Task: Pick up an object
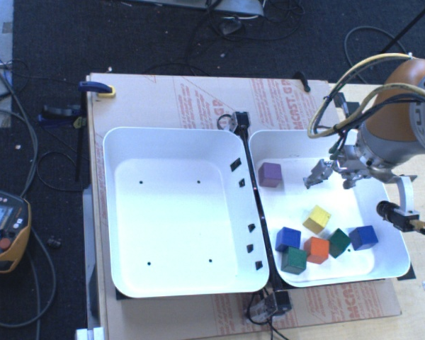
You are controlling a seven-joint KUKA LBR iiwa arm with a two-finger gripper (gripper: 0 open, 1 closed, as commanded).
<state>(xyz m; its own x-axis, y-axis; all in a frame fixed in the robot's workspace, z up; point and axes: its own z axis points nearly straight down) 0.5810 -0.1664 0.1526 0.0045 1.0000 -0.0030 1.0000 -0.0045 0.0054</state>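
Right bin point(382, 271) holding seven cubes, two blue point(289, 237), two green point(294, 261), one purple point(270, 174), one yellow point(316, 219), one orange point(316, 250), most near its front edge, gripper point(334, 173) spread open above, grasping nothing.

— We see the arm point(400, 112) cut off by the right edge, its base out of frame.
— And the gripper point(333, 170): we cannot tell how its fingers stand; they are too small and dark.
— The pendant point(3, 229) at the left runs off the edge too.
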